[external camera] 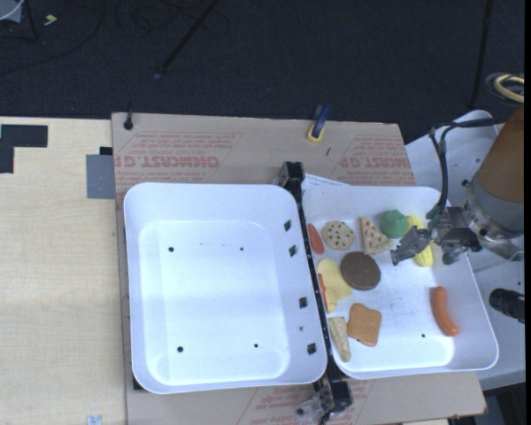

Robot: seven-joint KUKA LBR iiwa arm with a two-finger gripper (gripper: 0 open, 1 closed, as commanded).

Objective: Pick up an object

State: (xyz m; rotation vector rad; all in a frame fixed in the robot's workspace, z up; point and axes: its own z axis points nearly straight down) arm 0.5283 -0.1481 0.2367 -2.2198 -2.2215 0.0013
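Note:
My gripper hangs low over the upper right part of the right bin, reached in from the right. Right beside and partly under it lies a small yellow item. A green toy vegetable sits just up-left of the gripper. To the left are a pizza wedge, a spotted cookie and a dark brown disc. No object is visibly held.
The right bin also holds an orange sausage, a toast slice, a yellow fruit, a pale piece and a red strip by the divider. The left bin stands alongside. A blue-yellow clip sits at the board's back.

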